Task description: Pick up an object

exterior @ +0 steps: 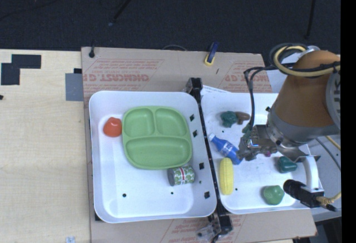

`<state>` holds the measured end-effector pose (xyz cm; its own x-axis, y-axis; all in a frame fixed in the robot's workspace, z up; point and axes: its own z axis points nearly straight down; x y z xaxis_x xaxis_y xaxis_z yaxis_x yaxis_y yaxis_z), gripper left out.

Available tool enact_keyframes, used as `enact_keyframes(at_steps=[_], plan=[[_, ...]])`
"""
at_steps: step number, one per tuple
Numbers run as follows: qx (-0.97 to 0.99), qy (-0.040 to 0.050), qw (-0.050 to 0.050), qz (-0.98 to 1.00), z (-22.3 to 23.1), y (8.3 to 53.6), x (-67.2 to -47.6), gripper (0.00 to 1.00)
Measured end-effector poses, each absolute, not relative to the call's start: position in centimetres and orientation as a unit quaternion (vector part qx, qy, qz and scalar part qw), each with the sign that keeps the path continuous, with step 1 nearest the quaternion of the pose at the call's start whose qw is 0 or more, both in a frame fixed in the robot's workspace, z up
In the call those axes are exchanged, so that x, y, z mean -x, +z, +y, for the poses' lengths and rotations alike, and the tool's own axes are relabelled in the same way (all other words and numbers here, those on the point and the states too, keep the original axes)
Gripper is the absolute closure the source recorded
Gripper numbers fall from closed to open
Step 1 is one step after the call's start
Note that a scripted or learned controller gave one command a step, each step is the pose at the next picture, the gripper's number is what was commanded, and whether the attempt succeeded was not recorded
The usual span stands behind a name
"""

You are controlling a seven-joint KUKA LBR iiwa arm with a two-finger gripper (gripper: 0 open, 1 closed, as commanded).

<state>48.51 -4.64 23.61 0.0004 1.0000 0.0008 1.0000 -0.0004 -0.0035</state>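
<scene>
Dark floor lies behind a pale wooden surface (39,153), where a sheet of cardboard (144,72) carries two white bins side by side. The arm reaches in over the right bin (250,207), and its hand (250,147) hangs low just beside the blue bottle (224,148), which lies tilted near the wall between the bins. From where I stand I cannot tell whether the hand is released or clenched, and nothing shows as grasped.

I'd judge this to be the approach step, with the pick not yet made. The next move calls for lining the hand up over the bottle's body and keeping off the yellow corn cob (226,175) just below it.

Counting the right bin:
- one blue bottle
- one corn cob
- two teal pieces, one at the far side (228,119) and one near the arm (287,165)
- one small brown piece (242,116) touching the far teal one
- one green lump (273,194) at the near corner

The left bin (105,203) holds three things: one green divided plate (157,137), one orange cup (112,127) beside it, and one small can (181,175) lying on its side.
</scene>
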Motion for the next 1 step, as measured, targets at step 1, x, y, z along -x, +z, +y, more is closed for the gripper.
enact_keyframes(at_steps=[1], plan=[[0.708,0.0021,0.003,-0.707,-4.52,21.7,-48.67,1.0]])
